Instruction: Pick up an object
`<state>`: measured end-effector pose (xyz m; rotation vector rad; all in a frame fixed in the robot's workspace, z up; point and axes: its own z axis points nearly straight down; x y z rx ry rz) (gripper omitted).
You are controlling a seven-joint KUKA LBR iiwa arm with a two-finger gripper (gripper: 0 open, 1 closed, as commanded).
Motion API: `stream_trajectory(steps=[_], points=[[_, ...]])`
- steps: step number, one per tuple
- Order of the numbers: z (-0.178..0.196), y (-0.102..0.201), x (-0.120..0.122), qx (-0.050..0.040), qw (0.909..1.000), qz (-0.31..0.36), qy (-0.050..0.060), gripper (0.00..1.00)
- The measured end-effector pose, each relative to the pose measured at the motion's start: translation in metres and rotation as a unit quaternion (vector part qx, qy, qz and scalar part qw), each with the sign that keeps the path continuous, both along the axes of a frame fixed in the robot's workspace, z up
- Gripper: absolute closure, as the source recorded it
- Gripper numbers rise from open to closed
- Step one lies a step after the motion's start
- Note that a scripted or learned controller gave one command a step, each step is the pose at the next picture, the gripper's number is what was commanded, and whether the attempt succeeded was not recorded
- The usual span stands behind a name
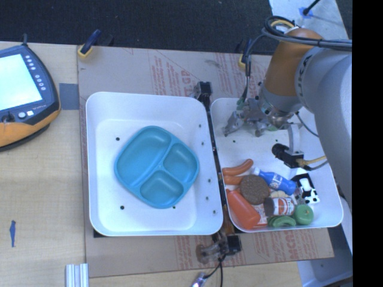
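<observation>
Bench w/ red-printed cardboard (161, 76), text unreadable; gripper (246, 124) over right bin (335, 214), fingers apart, holding nothing.

One fixed overhead camera slants down on both bins (96, 160).

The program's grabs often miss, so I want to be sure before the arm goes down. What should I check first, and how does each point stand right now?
1. Pincer over the right bin, which holds the objects: ok, it is over the bin's far end.
2. Pincer above an object: not ok, the toys lie piled at the bin's near end, from the hot dog to the green ring.
3. Nothing already held: ok, no object is seen between its fingers.
4. A target standing free: not ok, the brown patty and its neighbours touch.
5. Left bin: ok, the blue divided plate lies apart from the arm.
</observation>
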<state>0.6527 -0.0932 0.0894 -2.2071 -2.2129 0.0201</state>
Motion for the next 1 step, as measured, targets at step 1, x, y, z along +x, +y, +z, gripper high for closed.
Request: stream_trajectory(steps=[1], points=[[0.0002, 0.0001, 0.0002, 0.0001, 1.0000, 0.000, 0.000, 0.00]])
